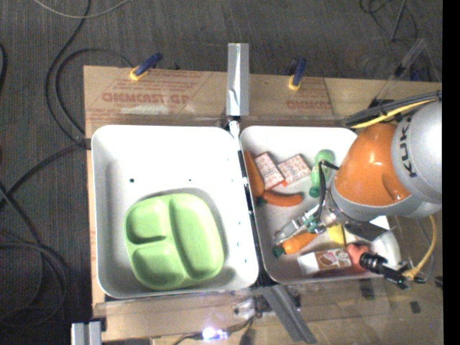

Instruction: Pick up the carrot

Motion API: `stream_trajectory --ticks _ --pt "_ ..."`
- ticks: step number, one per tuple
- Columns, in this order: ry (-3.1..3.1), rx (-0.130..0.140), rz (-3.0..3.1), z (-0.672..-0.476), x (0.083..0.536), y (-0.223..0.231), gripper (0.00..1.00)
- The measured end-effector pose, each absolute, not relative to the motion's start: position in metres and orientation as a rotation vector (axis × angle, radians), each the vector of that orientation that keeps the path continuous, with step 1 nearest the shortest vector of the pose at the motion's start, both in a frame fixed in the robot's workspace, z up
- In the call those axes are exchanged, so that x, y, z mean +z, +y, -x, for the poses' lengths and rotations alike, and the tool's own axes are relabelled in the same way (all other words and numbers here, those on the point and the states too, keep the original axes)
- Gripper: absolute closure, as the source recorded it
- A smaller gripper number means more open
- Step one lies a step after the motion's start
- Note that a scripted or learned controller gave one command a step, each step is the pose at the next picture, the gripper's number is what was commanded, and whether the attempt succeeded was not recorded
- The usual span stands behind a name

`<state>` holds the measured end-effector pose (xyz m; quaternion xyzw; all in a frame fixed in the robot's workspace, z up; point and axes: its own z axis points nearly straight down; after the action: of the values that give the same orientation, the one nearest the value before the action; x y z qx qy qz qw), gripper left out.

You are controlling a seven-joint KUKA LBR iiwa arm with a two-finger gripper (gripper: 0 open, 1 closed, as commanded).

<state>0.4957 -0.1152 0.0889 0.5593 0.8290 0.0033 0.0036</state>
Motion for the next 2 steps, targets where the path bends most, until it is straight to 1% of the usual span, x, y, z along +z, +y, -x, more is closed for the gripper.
stream_trajectory --ticks 1,2 --pt "2.983 -0.001 -0.907 -0.4912 0.0907 -0.106 0.0" --pt "2.983 0.006 -0.906 -0.4932 0.0986 -0.1041 1.0"
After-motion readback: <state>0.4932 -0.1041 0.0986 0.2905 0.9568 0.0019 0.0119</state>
